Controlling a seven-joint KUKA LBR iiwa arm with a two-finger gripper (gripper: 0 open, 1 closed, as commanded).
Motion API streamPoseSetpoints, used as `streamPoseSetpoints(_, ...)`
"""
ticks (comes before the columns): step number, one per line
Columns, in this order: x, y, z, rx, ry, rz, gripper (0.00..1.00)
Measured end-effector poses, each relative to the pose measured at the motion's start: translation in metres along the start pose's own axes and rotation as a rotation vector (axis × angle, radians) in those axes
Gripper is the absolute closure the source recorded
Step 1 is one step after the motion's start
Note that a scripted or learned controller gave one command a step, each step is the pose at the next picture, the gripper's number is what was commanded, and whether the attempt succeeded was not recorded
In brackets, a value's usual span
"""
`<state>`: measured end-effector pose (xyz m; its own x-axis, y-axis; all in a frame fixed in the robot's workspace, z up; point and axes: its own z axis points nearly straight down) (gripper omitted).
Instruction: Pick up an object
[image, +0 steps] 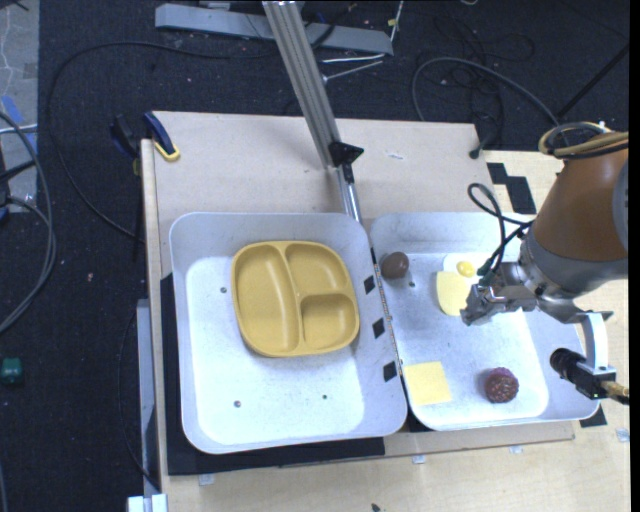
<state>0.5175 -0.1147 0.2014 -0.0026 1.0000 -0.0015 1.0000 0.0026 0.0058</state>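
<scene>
In the right bin (455, 415) lie a brown ball (395, 265) near the far left corner, a pale yellow round piece (451, 290) with a brighter yellow bit (465, 268) behind it, a yellow square slice (428, 382) at the front and a dark red ball (500, 385) at the front right. My gripper (478, 305) hangs over the middle of this bin, its tip at the right edge of the pale yellow piece. No object shows between its tips.
The left bin (200, 400) holds a yellow three-compartment plate (296, 298). A slanted metal pole (310, 85) runs from the top down to the divide between the bins. Cables lie on the dark floor around the bench.
</scene>
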Motion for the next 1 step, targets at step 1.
streamPoseSetpoints(1,0.0602,0.0038,-0.0129,0.003,0.003,-0.007,1.0)
